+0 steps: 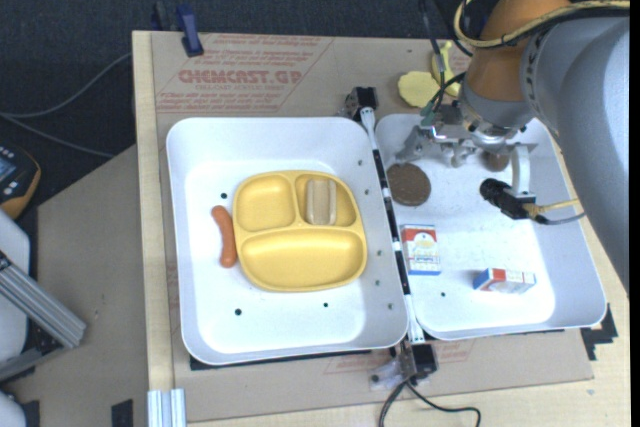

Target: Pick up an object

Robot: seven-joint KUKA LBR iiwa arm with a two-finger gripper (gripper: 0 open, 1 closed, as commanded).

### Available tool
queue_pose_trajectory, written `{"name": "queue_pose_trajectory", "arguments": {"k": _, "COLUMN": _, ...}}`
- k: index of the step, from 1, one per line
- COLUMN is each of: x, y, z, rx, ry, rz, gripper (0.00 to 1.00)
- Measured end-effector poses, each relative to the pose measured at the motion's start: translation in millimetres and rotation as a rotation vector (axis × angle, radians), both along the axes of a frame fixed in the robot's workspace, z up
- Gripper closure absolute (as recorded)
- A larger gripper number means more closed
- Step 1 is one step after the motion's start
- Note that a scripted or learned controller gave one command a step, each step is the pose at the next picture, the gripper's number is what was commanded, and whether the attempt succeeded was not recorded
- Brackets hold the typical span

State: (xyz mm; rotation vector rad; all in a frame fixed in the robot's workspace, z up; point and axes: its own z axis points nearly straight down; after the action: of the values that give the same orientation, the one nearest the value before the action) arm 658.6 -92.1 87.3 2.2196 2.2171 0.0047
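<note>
In the right bin (560, 305) lie a brown round disc (408, 183) at the far left, a small white carton with a red and blue label (422, 250) near the left wall, and a small red, white and blue box (505, 280) toward the front. My gripper (458, 151) hangs low over the bin's far end, just right of the brown disc and apart from it. The grey arm with its orange band (510, 45) comes down from the upper right. Nothing is visibly held.
The left bin (200, 315) holds a yellow divided plate (300, 260) with a tan piece (320, 200) in one compartment, and an orange sausage (225, 235) beside it. A yellow lump (416, 88) lies on the bench behind the right bin.
</note>
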Motion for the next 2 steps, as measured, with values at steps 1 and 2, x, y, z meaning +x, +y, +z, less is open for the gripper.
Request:
{"name": "queue_pose_trajectory", "arguments": {"k": 1, "x": 9.4, "y": -2.9, "z": -0.6, "rx": 0.001, "ry": 0.000, "rz": 0.003, "gripper": 0.00}}
{"name": "queue_pose_trajectory", "arguments": {"k": 2, "x": 9.2, "y": -1.9, "z": -0.4, "rx": 0.000, "ry": 0.001, "rz": 0.002, "gripper": 0.00}}
